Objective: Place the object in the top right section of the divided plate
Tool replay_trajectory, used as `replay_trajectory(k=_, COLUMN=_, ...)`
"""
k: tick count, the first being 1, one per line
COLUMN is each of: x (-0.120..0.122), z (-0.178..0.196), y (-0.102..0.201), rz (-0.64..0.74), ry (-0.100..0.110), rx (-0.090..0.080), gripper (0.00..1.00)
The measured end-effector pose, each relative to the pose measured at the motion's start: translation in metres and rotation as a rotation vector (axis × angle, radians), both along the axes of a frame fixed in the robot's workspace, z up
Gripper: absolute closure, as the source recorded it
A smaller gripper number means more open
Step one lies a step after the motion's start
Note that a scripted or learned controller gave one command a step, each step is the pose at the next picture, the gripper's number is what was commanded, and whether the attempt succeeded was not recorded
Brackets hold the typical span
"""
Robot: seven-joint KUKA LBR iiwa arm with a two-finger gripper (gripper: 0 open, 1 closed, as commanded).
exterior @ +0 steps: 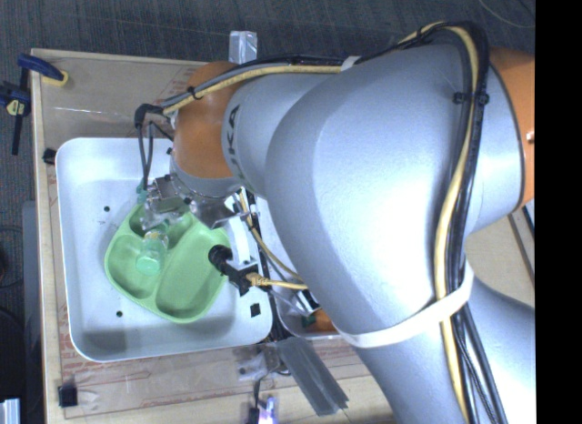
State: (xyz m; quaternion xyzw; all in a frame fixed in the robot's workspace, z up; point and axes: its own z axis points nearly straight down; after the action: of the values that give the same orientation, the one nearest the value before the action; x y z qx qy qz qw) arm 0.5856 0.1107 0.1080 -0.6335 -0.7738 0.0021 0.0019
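Hovering over the upper part of the pale green plastic divided plate (173, 277), my two-finger gripper (156, 222) hangs from the grey wrist with its orange band, and from this slanted overhead view I cannot tell how it is set or whether anything sits in it. A translucent, greenish, bottle-like object (148, 254) seems to lie just below it, in the plate's left section near the ridges where the sections meet; it blends so closely with the plate that I cannot make out its outline with any confidence.

The plate rests in the shallow white plastic bin (91, 322) on the left, tilted somewhat toward the lower right, and my own arm hides the neighbouring bin.

Several things could go wrong from here, as I judge it. If that object is the one I must place, it may be sitting in the wrong section or straddling a ridge, and a rounded shape could roll away once released. The plate looks light, so a nudge from my wrist or the dangling black cable (145, 154) could slide it. Working half blind under my own bulk, I could also misjudge which section counts as top right.
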Motion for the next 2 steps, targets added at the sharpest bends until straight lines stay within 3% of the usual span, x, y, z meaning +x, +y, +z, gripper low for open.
replay_trajectory(k=1, x=-0.031, z=-0.008, y=-0.009, rz=-0.004, ry=-0.028, rx=0.005, gripper=1.0)
replay_trajectory(k=2, x=-0.102, z=0.083, y=-0.067, rz=0.015, ry=-0.003, rx=0.001, gripper=1.0)
